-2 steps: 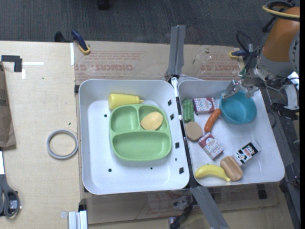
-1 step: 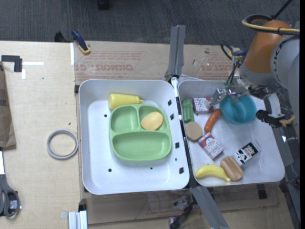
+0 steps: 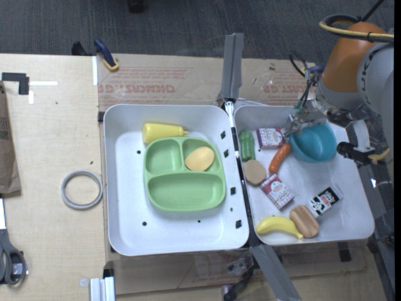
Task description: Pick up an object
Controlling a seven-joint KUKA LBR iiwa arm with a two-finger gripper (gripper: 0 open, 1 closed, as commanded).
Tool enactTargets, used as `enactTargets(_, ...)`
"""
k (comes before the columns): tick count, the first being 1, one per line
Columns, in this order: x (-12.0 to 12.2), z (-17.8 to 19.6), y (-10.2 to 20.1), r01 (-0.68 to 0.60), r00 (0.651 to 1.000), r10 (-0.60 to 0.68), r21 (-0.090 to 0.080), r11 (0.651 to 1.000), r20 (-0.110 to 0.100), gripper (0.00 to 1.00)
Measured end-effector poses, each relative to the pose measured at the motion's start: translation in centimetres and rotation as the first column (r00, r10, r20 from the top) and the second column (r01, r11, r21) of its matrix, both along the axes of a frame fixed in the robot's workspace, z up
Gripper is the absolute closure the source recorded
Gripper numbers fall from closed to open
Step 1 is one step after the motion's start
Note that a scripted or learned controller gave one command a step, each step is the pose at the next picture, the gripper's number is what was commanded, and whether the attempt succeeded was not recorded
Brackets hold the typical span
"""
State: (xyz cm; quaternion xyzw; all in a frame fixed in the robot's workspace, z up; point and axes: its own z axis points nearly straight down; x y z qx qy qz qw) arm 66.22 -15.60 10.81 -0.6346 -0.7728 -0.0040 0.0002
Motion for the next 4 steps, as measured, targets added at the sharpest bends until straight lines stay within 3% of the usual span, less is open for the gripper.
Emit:
enactTargets(1,-0.1,-1.0,0.0,0.003,1.0,-0.003,-0.003,1.0,-0.004,1.0)
enactTargets(2,-0.1,-1.1,-0.2,0.004,1.0,-0.004,-0.009,1.0,0.004,0.0)
enactTargets(3,0.0,0.0,0.1,0.003,1.0,-0.003,-0.003,1.0,0.001,1.0)
enactTargets(4,0.0,-0.1,-0.1,0.004,1.0,-0.004,-0.006,1.0,0.003,0.0)
